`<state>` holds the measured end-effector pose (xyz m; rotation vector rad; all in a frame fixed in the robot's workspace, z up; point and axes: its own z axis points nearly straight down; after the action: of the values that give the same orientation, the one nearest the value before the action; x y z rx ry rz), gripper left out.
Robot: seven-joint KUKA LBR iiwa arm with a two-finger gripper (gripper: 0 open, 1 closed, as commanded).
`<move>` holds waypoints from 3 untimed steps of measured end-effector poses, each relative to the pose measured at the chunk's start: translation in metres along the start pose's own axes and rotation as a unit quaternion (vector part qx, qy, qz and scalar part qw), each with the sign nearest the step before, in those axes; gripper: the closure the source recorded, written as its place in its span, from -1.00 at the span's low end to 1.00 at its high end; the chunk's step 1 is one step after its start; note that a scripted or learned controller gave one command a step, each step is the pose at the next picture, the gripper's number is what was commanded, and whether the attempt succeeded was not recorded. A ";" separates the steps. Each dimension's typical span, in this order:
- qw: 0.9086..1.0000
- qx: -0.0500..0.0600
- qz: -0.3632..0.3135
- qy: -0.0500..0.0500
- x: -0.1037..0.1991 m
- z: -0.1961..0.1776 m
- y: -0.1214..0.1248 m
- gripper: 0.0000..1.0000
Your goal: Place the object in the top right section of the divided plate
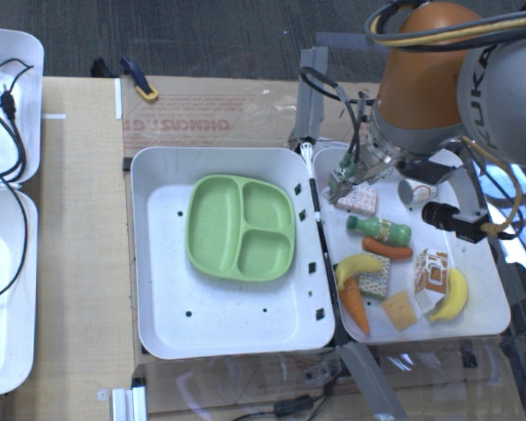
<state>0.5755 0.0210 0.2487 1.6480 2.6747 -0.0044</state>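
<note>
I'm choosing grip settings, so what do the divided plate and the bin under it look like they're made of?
The divided plate looks like moulded plastic, pale green with a matte to satin finish: its colour is uniform, its rims are rounded and its highlights are soft. The left bin seems to be thin white plastic, fairly smooth: it has rounded corners and a faint sheen. It could also be coated metal.

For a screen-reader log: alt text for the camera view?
The arm's claw hangs over the right bin above toy food: bananas, carrots, a green bottle. A green divided plate lies in the left bin.
</note>
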 end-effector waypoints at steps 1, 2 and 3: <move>1.000 -0.001 -0.001 0.000 0.015 -0.042 0.018 1.00; 0.999 0.001 -0.048 0.001 0.098 0.057 -0.008 1.00; 0.993 0.000 -0.117 0.001 0.043 0.058 -0.088 1.00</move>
<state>0.4776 0.0200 0.1910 1.3233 2.8511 -0.0026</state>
